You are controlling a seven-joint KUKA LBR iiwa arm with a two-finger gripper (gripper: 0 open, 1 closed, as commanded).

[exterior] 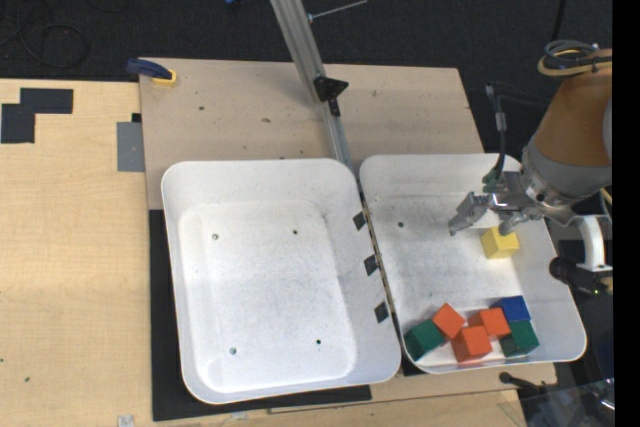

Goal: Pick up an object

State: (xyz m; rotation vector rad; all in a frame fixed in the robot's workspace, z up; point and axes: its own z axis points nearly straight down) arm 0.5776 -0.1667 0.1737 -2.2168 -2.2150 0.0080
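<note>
You see the grey arm with its orange band (575,120) reaching in from the right over the right-hand shallow white bin (430,185); its two-finger gripper (482,213) hangs above the bin's upper right part, the metal fingers (466,215) spread apart toward the left with nothing between them; so it stands open and holds nothing.

Just beside the gripper, a little below and to its right, sits a small yellow block (500,242) on the bin floor; whether a finger touches it you cannot tell, but it does not lie between the fingers.

Lower in the same bin, near the front edge, a cluster of blocks lies close together: a dark green cube (426,339) at the left, an orange cube (449,320) beside it, two more orange-red cubes (482,333) in the middle, a blue cube (515,308) behind them, and another dark green cube (520,342) at the right; several of them touch.

The left-hand shallow white bin (260,275) lies alongside, joined by black clips (372,265) along the shared rim; a slanted aluminium rail (295,20) rises behind the bins from the wooden bench (250,105).
</note>
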